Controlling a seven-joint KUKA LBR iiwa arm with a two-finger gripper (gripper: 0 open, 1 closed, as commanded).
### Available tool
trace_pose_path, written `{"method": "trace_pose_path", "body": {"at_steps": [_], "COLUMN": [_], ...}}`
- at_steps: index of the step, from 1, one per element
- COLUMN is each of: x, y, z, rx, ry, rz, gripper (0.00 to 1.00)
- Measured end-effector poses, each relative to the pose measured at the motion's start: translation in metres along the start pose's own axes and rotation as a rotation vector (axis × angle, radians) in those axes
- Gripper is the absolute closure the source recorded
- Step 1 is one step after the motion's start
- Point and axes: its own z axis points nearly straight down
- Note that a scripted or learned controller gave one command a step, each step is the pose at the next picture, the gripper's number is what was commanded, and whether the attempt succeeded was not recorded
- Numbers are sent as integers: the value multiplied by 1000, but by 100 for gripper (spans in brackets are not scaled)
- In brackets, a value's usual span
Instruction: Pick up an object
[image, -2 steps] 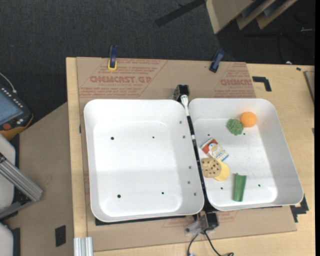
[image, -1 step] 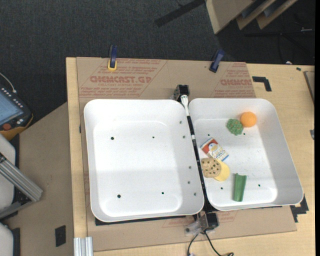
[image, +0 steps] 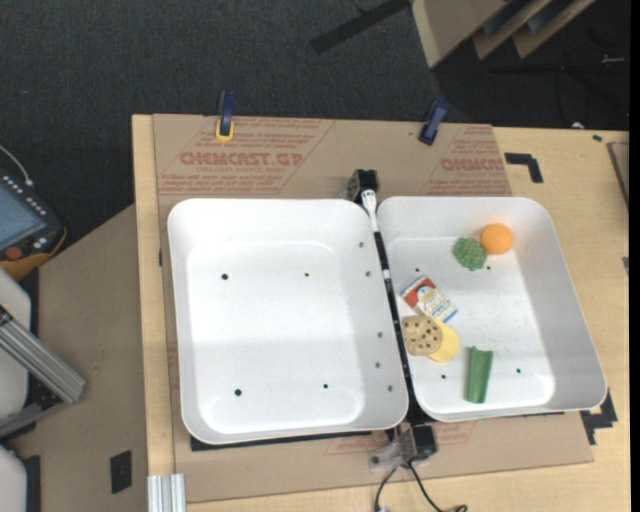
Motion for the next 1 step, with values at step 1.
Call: {"method": "trace_pose_path", "body": {"at_steps": [1], "x": [0], "y": [0], "z": [-1], "rx": [0], "ry": [0], "rz": [0], "gripper": [100]}}
